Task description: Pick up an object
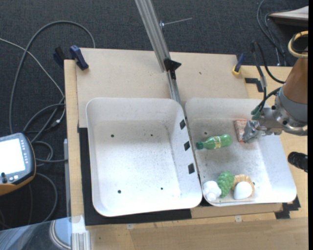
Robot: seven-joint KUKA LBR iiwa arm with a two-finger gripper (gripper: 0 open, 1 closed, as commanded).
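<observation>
Dark carpeted floor (34,14) around a pale wooden bench (127,73); grey cables (29,63) looping across the left; handheld control pendant (14,163) lying near left; blue clamp (78,56) gripping the far left corner.

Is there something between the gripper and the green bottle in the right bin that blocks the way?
Nothing visible does. The gripper is over a pinkish item at the right bin's far side; bare bin floor separates it from the green bottle.

A pale wooden bench (127,73) bears two shallow white bins: left bin (137,156); right bin (274,166), touching side by side.
</observation>
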